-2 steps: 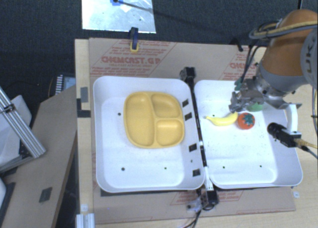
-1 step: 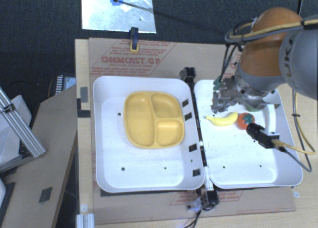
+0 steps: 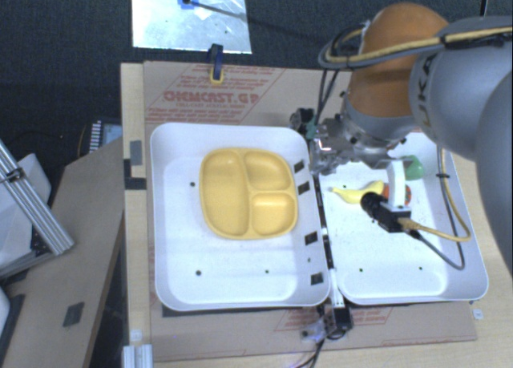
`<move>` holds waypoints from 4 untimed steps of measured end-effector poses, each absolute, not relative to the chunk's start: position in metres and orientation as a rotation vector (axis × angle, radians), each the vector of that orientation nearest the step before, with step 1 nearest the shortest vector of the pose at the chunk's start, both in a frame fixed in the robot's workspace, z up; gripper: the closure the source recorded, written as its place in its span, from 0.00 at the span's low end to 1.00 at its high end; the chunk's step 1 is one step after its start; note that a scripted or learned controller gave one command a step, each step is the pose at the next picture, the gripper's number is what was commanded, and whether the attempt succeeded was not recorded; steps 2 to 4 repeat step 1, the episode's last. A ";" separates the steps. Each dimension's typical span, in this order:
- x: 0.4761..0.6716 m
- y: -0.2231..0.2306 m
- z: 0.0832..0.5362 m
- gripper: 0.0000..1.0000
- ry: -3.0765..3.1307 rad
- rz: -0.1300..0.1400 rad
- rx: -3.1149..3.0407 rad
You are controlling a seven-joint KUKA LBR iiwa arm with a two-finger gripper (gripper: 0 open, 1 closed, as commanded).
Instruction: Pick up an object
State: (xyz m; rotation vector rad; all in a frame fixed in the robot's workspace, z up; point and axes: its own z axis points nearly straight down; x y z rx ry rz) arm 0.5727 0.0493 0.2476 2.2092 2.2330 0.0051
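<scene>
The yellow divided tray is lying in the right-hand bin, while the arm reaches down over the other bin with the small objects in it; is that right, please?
Not quite. The camera view shows the yellow divided tray lying in the left bin, not the right-hand one. The rest holds: the arm reaches down over the other bin, where small objects lie, among them a yellow piece and a green one.

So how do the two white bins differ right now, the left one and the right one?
The left bin holds one large thing, a yellow divided plate lying flat near its middle; the right bin holds small items, a yellow banana-like piece with a green piece and a bit of red nearby. The left bin is in open view, while the arm reaches over the right bin's far end. Both are shallow, white and sit side by side.
</scene>
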 end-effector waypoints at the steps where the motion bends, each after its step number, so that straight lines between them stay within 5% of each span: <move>1: 0.581 0.098 0.225 1.00 2.233 0.002 2.211; 4: 0.581 0.098 0.225 1.00 2.233 0.002 2.211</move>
